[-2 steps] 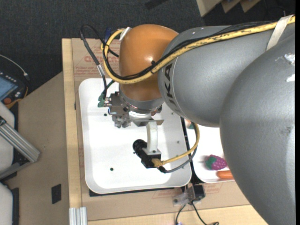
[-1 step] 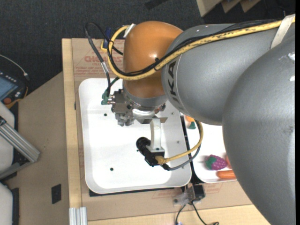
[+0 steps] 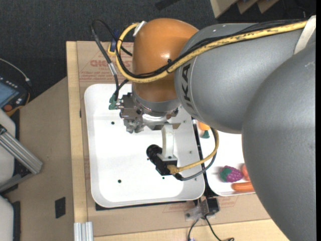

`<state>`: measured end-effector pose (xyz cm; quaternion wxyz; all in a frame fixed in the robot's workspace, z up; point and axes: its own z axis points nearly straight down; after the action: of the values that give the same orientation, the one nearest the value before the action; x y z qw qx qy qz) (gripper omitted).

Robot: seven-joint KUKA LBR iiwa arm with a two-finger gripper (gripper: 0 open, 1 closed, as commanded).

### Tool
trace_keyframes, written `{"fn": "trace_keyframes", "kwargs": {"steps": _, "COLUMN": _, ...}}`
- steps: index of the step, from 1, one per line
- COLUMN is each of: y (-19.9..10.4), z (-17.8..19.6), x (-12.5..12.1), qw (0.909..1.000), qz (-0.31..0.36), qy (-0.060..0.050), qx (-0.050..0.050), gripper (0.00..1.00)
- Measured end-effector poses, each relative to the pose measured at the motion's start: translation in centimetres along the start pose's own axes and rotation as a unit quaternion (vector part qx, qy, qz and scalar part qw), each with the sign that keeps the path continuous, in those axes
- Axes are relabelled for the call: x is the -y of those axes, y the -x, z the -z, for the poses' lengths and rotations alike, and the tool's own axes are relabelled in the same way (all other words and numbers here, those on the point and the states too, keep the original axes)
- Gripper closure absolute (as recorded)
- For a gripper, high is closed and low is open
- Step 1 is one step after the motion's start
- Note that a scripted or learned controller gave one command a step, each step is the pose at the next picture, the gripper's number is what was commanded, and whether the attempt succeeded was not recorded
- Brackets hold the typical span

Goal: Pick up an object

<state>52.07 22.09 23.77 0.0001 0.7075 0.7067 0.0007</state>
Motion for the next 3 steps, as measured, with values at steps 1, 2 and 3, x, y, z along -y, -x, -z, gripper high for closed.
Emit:
{"fn": "trace_keyframes", "kwargs": {"steps": 1, "y": 0.0, "z": 0.0, "x": 0.0, "qw": 1.0, "qz": 0.0, "qy": 0.0, "qx": 0.0, "gripper": 0.0}}
{"fn": "trace_keyframes", "kwargs": {"steps": 2, "y": -0.4, "z": -13.1, "x": -9.3, "qw": 1.0, "qz": 0.001, "qy": 0.005, "qx": -0.001, "gripper": 0.0}}
{"fn": "trace_keyframes", "kwargs": {"steps": 3, "y": 3.2, "z": -15.3, "x": 2.4, "qw": 1.0, "qz": -0.001, "qy": -0.002, "qx": 0.0, "gripper": 0.0}}
